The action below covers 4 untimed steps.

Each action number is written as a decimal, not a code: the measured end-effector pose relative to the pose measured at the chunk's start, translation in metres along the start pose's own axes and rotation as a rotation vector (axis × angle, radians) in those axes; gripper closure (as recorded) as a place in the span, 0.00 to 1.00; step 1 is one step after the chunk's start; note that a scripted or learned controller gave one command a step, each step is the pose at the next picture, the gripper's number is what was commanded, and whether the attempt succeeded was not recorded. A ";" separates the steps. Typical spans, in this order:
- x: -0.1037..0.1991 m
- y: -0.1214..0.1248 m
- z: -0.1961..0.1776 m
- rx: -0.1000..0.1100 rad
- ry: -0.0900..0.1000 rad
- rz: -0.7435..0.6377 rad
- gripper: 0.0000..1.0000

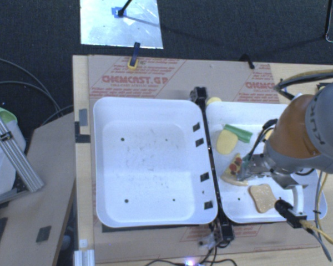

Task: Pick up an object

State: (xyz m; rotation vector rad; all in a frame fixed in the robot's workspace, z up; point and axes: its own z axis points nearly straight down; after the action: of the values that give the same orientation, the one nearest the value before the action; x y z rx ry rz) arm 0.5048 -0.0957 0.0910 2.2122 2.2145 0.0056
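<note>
My gripper reaches down into the right bin, just above a flat tan piece with red and green spots near the bin's left side. A yellow oval object lies further back with a green piece beside it. A slice of toast rests near the bin's front edge, right of the gripper. The orange-banded wrist hides the bin's right part.
The left bin stands beside the right one, with a black divider between them. A small yellow ball sits at the right bin's back left corner. Cables loop over the arm.
</note>
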 end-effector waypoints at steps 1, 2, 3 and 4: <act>-0.034 -0.011 0.003 -0.001 0.006 0.001 1.00; -0.026 -0.014 0.003 -0.004 -0.002 -0.001 1.00; -0.018 -0.015 0.003 -0.004 -0.002 -0.001 1.00; -0.009 -0.015 0.004 -0.002 -0.001 -0.001 1.00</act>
State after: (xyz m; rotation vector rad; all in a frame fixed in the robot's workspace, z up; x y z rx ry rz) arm 0.4898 -0.1051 0.0874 2.2099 2.2137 0.0068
